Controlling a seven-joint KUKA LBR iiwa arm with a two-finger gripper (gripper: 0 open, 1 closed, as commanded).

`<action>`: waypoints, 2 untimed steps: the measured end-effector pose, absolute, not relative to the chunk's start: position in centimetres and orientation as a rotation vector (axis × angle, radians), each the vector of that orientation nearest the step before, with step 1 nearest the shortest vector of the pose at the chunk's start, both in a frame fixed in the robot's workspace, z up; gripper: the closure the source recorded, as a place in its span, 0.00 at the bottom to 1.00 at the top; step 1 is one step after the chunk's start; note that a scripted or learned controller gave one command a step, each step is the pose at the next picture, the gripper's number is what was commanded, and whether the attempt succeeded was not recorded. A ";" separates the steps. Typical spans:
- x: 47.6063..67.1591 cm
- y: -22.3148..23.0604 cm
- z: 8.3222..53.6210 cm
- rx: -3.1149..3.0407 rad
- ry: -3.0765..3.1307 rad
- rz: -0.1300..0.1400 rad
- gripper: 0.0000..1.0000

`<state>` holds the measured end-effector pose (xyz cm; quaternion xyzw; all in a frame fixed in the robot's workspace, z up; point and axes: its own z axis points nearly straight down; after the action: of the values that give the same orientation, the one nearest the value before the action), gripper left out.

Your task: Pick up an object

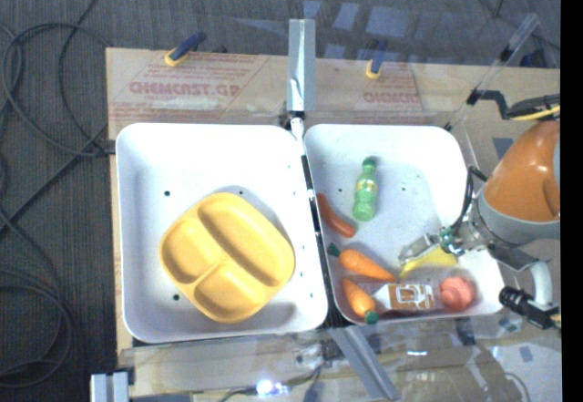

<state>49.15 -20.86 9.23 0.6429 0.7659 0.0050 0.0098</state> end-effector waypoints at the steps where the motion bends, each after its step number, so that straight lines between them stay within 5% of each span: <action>1: 49.2 -20.8 10.0 2.007 2.391 0.016 1.00; 2: 50.4 -22.0 9.2 1.875 2.512 0.006 1.00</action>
<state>50.45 -21.96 9.15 0.5981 0.8014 0.0020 0.0035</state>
